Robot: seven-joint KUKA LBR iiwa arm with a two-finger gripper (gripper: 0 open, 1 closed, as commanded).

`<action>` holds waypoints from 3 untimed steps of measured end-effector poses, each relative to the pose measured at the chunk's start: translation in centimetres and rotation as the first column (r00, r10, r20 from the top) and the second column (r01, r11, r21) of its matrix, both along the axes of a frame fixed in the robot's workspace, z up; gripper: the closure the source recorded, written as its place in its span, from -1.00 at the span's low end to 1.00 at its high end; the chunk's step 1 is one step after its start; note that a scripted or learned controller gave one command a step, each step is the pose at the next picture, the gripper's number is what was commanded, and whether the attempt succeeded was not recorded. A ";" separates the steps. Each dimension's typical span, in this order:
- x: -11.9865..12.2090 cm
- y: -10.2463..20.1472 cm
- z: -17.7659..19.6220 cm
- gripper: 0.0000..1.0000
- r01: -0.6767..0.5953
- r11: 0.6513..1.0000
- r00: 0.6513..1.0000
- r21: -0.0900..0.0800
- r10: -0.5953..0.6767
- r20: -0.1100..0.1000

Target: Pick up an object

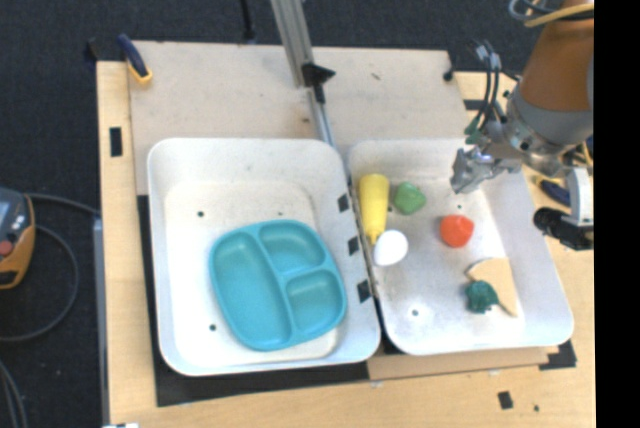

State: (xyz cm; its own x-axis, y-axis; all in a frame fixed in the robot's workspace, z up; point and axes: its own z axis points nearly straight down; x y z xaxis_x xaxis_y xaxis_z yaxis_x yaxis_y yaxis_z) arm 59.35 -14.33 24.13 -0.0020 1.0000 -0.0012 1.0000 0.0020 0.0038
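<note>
At the near right corner of the right bin [540, 316] lie a dark green toy [481, 295] and a tan wedge [500, 281], touching each other. A little farther in sits an orange-red ball [456, 230], alone on bare white floor. Left of it, against the wall shared with the left bin [170, 216], a white ball [390, 247] rests at the near end of a yellow piece [373, 202], whose long axis runs near to far alongside that wall. Just right of the yellow piece's far end is a small green lump [408, 197].

Farther still, over the far right part of the same bin, hangs the hand [468, 172] at the end of the grey arm [555, 76], which comes in from the right. Nothing is visible between its fingers, and at this size I cannot tell whether they are spread or closed.

The relation that matters: the orange-red ball lies almost straight nearward of the hand, a touch to the left, with clear space all round. The green lump lies to the hand's left and slightly nearer, but crowds the yellow piece. By my judgement the ball is the easiest target; a short move nearward and down would reach it.

The left bin holds a blue divided tray [278, 283], well apart from the hand. Both bins sit on the table [220, 86].
</note>
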 end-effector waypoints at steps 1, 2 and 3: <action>-0.1 5.3 -0.7 1.00 -0.004 1.000 1.000 0.002 0.004 -0.003; -1.4 11.3 0.1 1.00 -0.006 1.000 1.000 0.003 0.006 -0.002; -2.0 16.6 -0.8 1.00 -0.005 1.000 1.000 0.002 0.005 -0.003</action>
